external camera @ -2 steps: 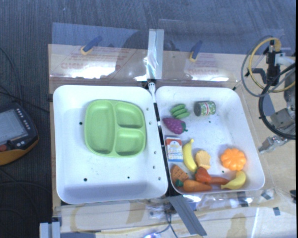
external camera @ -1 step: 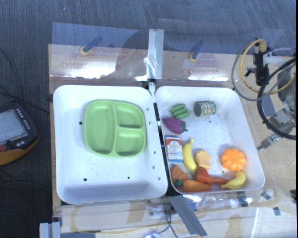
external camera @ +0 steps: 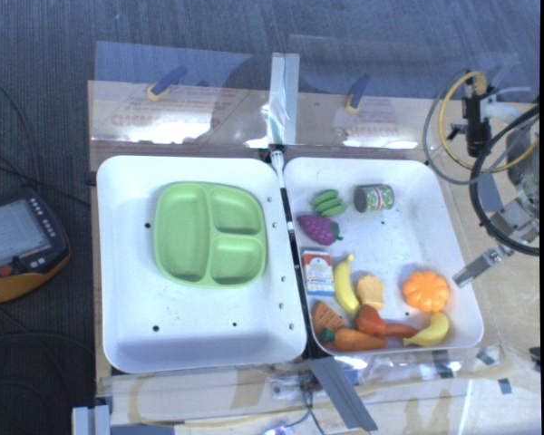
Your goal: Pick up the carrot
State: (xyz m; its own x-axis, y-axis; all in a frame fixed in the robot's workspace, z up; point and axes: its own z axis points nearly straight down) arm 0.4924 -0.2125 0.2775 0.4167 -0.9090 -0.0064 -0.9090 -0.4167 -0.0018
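The carrot (external camera: 358,340) lay against the right bin's (external camera: 435,184) near wall, crowded by bananas; whether my claw (external camera: 476,268) gaped, I couldn't tell.

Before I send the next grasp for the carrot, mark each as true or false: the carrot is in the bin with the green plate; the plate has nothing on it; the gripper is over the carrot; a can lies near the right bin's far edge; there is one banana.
1. The orange carrot lies in the left white bin. False: it lies at the right white bin's near edge.
2. The green divided plate carries no food. True.
3. The arm is above the carrot. False: the grey arm is at the right bin's right side.
4. A small can lies on its side near the far edge. True.
5. One banana. False: a yellow banana and a second banana.
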